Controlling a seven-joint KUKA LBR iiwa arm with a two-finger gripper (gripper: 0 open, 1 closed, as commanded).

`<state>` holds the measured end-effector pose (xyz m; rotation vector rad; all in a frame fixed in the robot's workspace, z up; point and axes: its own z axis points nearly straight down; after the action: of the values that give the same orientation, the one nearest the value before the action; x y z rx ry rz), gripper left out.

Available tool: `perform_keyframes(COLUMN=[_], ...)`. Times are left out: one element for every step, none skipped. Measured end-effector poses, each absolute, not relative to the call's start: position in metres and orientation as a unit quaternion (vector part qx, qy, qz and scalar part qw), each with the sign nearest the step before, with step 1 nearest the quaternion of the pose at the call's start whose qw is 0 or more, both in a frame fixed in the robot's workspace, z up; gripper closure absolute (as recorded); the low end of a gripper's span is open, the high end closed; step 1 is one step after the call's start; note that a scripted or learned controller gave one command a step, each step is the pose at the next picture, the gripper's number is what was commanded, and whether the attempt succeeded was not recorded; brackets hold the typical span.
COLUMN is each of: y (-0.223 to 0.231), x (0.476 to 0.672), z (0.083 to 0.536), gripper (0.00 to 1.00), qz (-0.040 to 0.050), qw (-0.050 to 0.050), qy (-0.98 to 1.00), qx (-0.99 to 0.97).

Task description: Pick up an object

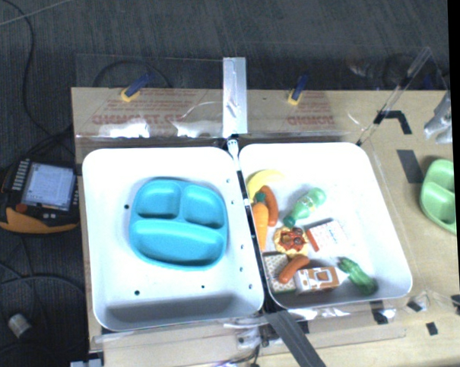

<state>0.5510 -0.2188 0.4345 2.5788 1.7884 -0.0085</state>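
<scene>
While the left bin [106, 298] carries nothing but a blue divided plate [178, 223] lying near its middle, the right bin [384, 233] is where the small things to pick are gathered. They crowd its left half and its near side.

A yellow banana [264, 177] lies at the far left corner of the heap. Just below it, an orange-red sausage [270, 204] leans against a carrot [260, 225] that runs along the wall between the two bins. A green bottle [305, 204] lies tilted beside them, towards the middle. Below the bottle sits a small round pizza [291, 239], touching a white card with red print [328, 233]. Nearer the front edge are a second sausage [292, 268], a little carton [316, 279] just beside it, and a dark green cucumber [357, 274] close to the front right corner.

Whether the jaws stand wide or narrow cannot be told from this view.

Both bins rest on a tan worktop [410, 133]. Two yellow and blue clamps [134, 88] grip its far edge, and a metal bracket [234, 95] stands upright between them. A pale green object [441, 192] sits on the worktop at the right, well apart from the bins. On the dark floor to the left lies a handheld screen [42, 193].
</scene>
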Motion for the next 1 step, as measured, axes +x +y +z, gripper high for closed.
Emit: perform_keyframes(y=[-0.2175], x=[0.4989], z=[0.4347], gripper=[1.0], qz=[-0.002], qw=[0.002], qy=[0.608], qx=[0.794])
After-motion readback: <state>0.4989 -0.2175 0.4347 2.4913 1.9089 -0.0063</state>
